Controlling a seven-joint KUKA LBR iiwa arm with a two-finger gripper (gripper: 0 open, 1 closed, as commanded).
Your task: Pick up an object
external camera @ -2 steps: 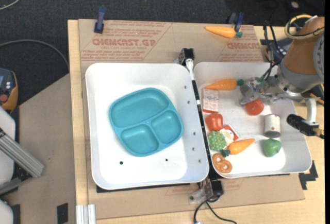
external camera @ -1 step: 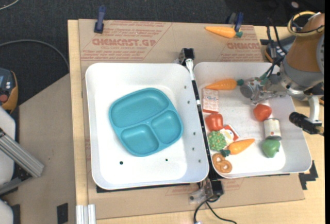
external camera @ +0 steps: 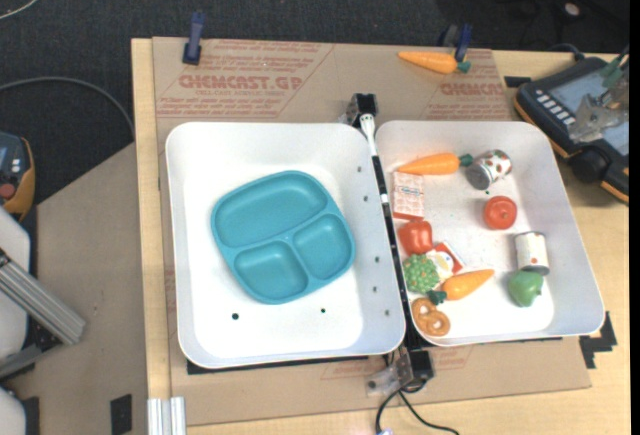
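Seen from above, a wooden bench (external camera: 610,223) covered by a brown cardboard sheet (external camera: 250,83) stands on dark carpet (external camera: 90,13). Two white bins sit side by side. The left bin (external camera: 195,173) holds a teal divided plate (external camera: 283,236). The right bin (external camera: 565,233) holds toy food: a carrot (external camera: 428,164), tomato (external camera: 500,212), red pepper (external camera: 414,236), broccoli (external camera: 421,274) and can (external camera: 531,251). A second carrot (external camera: 428,61) lies on the cardboard behind the right bin

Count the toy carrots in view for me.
3. One carrot lies at the right bin's top, one carrot near its bottom beside the broccoli, and one carrot outside on the cardboard.
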